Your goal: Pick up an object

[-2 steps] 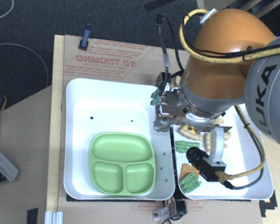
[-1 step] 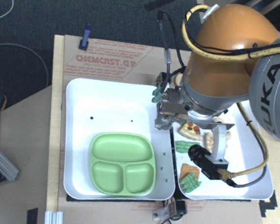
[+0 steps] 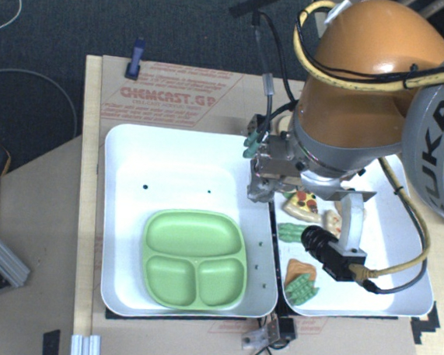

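From my seat, I take the green divided tray (image 3: 195,258) as my landmark; it lies in the near part of the left bin (image 3: 118,202), whose floor beyond the tray is bare. Just right of the tray runs the shared wall between the bins, and past that wall, in the right bin (image 3: 398,299), sit the candidates for picking: a green toy piece (image 3: 289,232) nearest the wall, a pizza-slice toy (image 3: 303,206) above it, a small tan piece (image 3: 332,219) beside that, and lower down an orange piece (image 3: 301,268) touching a leafy green one (image 3: 303,287). The gripper (image 3: 262,186) hangs over the wall, up and right of the tray, close to the pizza slice. The wrist housing covers its tip, so I cannot tell how it is set or whether anything is caught in it.

My worry is the wall: descending here could strike the rim instead of reaching a toy. The toys are also small, flat and crowded, so I judge a close could slip off one or nudge its neighbour. The looping cable (image 3: 401,268) over the right bin might snag too.
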### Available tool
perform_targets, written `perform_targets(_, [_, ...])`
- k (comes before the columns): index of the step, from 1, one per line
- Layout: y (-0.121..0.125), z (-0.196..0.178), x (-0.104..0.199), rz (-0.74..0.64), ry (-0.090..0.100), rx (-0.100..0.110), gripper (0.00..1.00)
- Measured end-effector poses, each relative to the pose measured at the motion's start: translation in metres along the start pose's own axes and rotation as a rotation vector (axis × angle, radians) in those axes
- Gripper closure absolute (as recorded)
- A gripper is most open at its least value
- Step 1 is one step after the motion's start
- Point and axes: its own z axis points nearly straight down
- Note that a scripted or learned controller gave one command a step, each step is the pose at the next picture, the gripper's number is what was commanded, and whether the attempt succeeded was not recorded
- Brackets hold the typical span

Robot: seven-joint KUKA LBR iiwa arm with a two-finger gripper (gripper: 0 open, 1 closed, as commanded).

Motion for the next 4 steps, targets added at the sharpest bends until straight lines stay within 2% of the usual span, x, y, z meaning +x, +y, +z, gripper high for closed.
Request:
perform_targets(3, [0.001,-0.030,0.001,-0.002,-0.001,-0.005,1.00])
perform_targets(4, [0.014,0.020,0.030,0.002,0.000,0.011,1.00])
